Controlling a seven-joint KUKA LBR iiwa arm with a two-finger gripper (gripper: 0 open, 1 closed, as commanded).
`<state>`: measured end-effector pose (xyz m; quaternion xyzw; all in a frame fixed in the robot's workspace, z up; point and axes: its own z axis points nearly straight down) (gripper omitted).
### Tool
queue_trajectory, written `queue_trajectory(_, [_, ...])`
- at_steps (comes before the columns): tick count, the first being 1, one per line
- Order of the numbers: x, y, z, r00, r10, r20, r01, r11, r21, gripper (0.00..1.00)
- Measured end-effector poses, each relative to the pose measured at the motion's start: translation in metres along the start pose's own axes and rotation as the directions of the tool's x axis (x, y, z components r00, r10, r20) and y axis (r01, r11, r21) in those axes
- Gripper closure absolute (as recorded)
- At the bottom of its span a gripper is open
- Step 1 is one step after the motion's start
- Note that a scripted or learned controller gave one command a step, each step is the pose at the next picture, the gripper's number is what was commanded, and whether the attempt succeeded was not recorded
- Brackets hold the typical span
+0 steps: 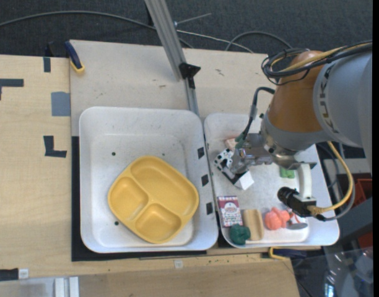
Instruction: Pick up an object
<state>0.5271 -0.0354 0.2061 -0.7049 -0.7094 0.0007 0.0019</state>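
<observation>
Black-and-white spotted toy (223,159) beside the gripper (239,166)

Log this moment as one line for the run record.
hand low in right bin | over black-and-white toy | grip unclear | yellow tray in left bin

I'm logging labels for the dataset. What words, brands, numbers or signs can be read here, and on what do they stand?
"KU": grey letters, cut off, on the side of the arm.
Small red packet in the right bin: a printed front, too small and blurred to read.
Black-and-white item by the gripper: a pattern, no legible text.
Yellow tray: no text.
</observation>
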Motion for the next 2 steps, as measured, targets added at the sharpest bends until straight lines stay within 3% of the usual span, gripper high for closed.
queue_trajectory(2, [0.115, -0.007, -0.021, 1.000, -0.002, 0.000, 0.002, 1.000, -0.002, 1.00])
